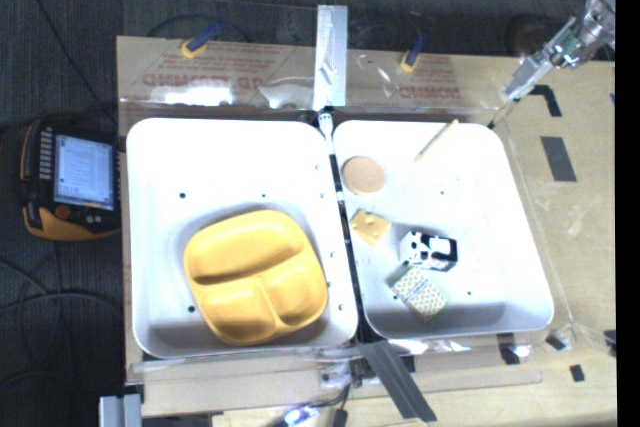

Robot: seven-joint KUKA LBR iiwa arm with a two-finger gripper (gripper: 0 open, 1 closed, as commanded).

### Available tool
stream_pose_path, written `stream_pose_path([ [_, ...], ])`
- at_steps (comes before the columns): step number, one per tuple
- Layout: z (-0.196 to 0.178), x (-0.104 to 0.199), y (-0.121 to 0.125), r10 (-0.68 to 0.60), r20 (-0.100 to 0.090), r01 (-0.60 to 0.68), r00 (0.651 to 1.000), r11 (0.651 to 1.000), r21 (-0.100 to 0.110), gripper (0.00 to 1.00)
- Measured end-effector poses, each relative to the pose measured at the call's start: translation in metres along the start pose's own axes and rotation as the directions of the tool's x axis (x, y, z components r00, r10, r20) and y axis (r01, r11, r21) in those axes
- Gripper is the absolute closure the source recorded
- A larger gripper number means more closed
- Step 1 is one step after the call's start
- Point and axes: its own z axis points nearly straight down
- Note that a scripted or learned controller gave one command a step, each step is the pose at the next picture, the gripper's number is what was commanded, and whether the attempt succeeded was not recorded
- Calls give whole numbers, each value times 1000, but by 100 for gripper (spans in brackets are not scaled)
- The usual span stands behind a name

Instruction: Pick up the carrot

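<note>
Yellow divided tray (256, 274) is seen in left bin (160, 175). Carrot can't be made out among right bin's (500, 215) small items. Tool (520, 87) is parked off the far-right corner, empty.

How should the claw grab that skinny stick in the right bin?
Grab the stick around its middle, coming straight down from above. It lies flat on the bin floor, slanting from lower left to upper right, so the claw should squeeze across its thin width, not along it. Its upper end is near the back wall, so the middle probably leaves more room.
</note>
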Motion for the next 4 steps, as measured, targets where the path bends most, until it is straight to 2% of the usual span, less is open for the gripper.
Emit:
stream_pose_path([
  [1, -8, -1, -2, -245, -4, 245, 969, 969, 0, 100],
  [3, -28, 0, 1, -248, 2, 248, 969, 969, -5, 100],
  [4, 32, 46, 14, -104, -8, 104, 995, 995, 1, 100],
])
